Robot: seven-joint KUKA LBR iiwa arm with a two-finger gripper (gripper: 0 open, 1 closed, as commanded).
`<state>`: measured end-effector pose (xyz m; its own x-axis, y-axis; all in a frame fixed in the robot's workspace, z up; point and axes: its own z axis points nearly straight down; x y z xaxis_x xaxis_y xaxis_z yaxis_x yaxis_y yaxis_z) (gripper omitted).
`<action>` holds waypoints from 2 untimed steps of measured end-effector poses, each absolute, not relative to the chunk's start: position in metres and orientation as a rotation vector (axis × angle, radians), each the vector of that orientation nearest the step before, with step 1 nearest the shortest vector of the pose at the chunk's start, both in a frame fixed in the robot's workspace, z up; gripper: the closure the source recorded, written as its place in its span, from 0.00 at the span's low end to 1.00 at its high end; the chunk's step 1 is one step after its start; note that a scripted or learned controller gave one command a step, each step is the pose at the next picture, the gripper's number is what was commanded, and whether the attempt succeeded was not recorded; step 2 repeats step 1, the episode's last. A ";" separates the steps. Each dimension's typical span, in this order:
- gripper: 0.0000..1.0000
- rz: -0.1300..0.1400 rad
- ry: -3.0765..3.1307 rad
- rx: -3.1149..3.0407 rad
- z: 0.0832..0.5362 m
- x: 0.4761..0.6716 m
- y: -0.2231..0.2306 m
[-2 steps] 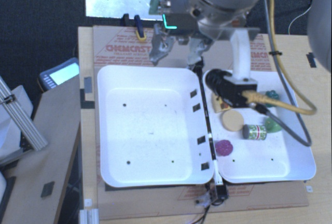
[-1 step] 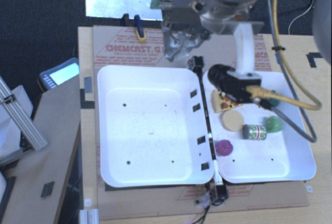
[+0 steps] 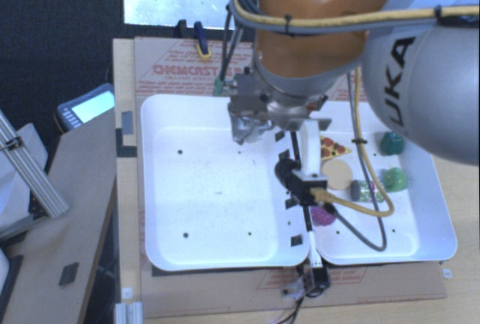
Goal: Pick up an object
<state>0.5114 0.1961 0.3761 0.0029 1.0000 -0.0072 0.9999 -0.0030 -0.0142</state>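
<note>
The arm (image 3: pixel 420 52) is grey with an orange band (image 3: pixel 319 7) and a yellow cable (image 3: pixel 337 19). Both bins (image 3: pixel 210 187) are white, the right one holding two green pieces (image 3: pixel 391 142), a magenta one (image 3: pixel 324 216) and a tan disc (image 3: pixel 339 174).

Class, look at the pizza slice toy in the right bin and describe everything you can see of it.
The pizza slice toy is a small flat wedge, yellow with red spots like toppings and a paler crust edge; it looks like plastic or rubber. It lies flat on the floor of the right bin, near the divider, tip pointing right. Just below it lies a tan round disc, close or touching; I cannot tell which. The arm's wrist overhangs its upper left.
</note>
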 end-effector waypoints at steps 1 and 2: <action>1.00 0.008 -2.220 -2.220 0.306 0.511 0.191; 1.00 0.008 -2.220 -2.220 0.306 0.511 0.191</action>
